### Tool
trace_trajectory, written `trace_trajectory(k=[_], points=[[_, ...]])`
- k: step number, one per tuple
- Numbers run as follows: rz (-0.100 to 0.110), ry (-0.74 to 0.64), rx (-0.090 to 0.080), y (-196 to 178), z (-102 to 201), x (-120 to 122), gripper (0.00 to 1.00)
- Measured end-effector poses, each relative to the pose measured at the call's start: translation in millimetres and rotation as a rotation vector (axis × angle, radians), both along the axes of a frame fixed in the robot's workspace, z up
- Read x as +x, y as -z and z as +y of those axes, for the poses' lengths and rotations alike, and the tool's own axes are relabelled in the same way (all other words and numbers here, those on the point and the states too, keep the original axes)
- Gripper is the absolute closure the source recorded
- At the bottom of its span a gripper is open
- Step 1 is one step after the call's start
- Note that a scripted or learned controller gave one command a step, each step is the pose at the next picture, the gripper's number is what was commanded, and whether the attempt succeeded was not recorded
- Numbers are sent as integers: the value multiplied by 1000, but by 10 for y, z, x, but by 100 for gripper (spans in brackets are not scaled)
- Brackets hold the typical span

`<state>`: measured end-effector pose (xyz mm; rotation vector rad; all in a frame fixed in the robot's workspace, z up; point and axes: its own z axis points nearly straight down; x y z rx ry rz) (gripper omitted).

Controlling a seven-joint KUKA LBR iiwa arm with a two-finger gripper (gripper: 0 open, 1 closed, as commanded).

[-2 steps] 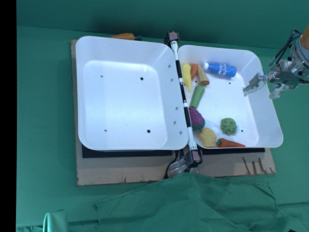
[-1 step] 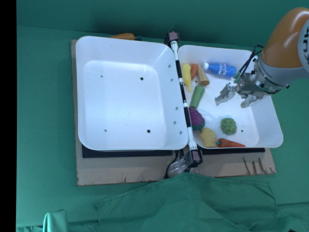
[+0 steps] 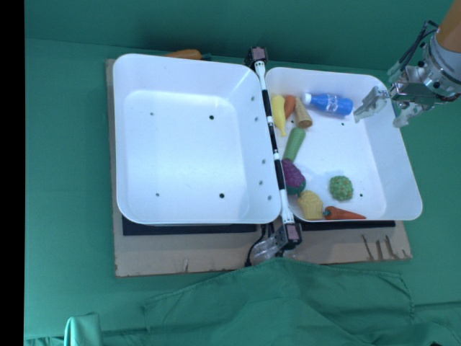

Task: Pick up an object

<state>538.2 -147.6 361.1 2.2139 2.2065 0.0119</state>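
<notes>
Camera view: the gripper (image 3: 384,107) hangs over the right bin's (image 3: 392,166) far right rim, fingers apart, holding nothing. Just to its left lies a blue bottle (image 3: 329,103), beside an ice-cream cone (image 3: 302,114).

I see bottle (image 3: 329,104) at right bin's (image 3: 392,175) far end; carrot (image 3: 343,213) at near rim; gripper (image 3: 385,105) above far right rim, beside bottle.
</notes>
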Motion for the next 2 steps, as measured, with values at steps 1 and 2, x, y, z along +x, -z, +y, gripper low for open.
trace_trajectory(k=[1, 2], points=[[20, -3, 6, 937, 345, 190, 0], [3, 0, 2, 1667, 425, 503, 0]])
